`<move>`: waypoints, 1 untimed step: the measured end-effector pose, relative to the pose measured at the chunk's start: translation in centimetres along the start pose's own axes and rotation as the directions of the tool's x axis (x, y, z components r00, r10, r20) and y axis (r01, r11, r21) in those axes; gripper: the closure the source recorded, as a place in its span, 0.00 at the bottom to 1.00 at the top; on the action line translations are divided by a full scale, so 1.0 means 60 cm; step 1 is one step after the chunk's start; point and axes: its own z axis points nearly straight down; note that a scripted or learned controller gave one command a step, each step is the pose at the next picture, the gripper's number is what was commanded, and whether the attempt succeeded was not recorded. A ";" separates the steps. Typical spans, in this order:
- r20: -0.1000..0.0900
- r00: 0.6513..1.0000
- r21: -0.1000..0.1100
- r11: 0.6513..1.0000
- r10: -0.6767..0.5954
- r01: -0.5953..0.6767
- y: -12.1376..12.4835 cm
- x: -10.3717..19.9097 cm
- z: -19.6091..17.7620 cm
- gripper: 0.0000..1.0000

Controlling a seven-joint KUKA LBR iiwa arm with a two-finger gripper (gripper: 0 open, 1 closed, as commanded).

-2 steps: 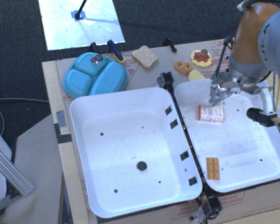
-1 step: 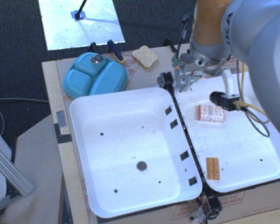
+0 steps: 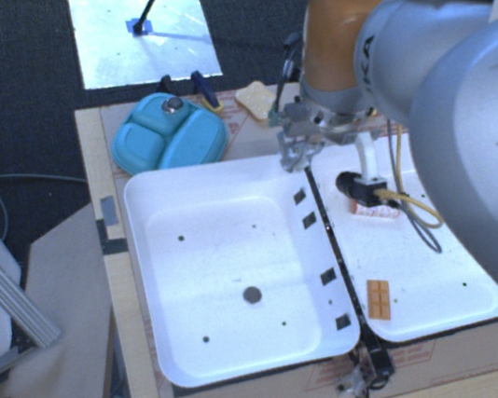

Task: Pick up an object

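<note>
My gripper (image 3: 295, 154) hangs over the far end of the ridge between the two white bins, at the back rim. A small dark round disc (image 3: 252, 294) lies on the floor of the left bin (image 3: 159, 255). In the right bin (image 3: 454, 291) an orange-brown rectangular block (image 3: 378, 299) lies near the front left corner. A small red and white thing (image 3: 377, 212) lies further back in that bin, partly hidden under the wrist hardware. Nothing shows between the gripper and the bin floor.
A blue lidded container (image 3: 167, 133) and a tan piece (image 3: 256, 99) sit on the bench behind the bins. A shiny sheet (image 3: 143, 31) lies further back. The big grey arm (image 3: 461, 110) covers the right bin's far right side.
</note>
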 end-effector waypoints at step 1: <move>0.002 1.000 0.004 1.000 0.003 -0.003 -0.049 0.049 0.001 1.00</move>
